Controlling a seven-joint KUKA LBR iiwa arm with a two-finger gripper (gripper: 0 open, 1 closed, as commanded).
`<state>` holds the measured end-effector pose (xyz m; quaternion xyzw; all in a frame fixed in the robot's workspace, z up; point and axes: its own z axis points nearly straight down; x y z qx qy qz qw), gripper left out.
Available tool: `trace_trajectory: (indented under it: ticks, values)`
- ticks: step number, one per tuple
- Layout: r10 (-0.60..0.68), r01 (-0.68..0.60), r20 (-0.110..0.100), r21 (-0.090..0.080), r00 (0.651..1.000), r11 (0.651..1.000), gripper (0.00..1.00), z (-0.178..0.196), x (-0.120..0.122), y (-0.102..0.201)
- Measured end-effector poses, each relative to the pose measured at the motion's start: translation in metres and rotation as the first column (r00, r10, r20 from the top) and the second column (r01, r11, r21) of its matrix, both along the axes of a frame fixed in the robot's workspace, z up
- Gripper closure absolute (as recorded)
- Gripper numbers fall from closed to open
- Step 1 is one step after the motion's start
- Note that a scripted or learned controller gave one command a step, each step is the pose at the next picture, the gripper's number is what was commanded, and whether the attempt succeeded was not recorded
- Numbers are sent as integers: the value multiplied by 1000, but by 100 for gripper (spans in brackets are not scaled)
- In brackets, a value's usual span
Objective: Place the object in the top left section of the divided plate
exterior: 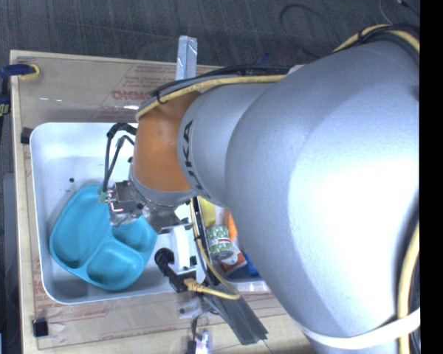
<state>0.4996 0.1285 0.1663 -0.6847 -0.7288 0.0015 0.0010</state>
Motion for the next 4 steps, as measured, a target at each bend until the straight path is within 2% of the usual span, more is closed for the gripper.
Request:
trace_trajectory:
  ticks: [1, 2, 3, 4]
  values:
    - [-14, 14, 1, 1, 1000, 1000, 100, 95, -2, -25]
    - [217, -217, -4, 0, 976, 976, 100, 7, -25, 36]
    - [153, -153, -3, 0, 988, 988, 100, -33, -25, 11]
    - [-367, 367, 10, 19, 930, 930, 100, -62, -18, 20]
